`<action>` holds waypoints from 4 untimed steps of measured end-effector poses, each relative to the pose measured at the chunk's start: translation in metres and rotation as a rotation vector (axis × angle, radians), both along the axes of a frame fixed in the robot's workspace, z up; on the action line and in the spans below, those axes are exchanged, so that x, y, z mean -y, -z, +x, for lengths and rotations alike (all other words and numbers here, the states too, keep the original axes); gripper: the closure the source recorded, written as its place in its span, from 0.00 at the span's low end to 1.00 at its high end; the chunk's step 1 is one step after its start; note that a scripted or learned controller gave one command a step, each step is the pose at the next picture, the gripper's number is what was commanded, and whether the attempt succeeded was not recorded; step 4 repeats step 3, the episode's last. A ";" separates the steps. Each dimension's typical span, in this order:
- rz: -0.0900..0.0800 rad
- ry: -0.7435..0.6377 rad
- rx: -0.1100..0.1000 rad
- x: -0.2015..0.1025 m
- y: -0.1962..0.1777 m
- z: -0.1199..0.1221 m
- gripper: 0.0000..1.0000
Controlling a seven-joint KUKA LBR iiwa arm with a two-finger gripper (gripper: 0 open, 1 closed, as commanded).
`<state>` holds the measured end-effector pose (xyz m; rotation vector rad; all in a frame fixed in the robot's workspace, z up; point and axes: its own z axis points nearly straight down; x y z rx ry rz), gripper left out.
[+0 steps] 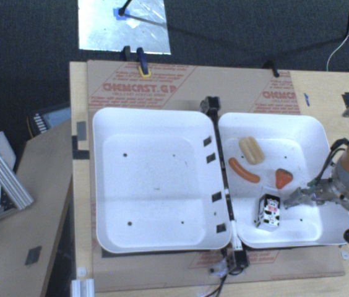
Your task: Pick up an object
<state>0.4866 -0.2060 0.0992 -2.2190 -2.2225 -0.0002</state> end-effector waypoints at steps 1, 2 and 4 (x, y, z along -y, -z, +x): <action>-0.004 -0.003 0.008 0.001 -0.114 0.001 0.00; -0.004 -0.007 0.007 0.001 -0.121 0.002 1.00; -0.005 -0.012 0.010 0.001 -0.131 0.003 1.00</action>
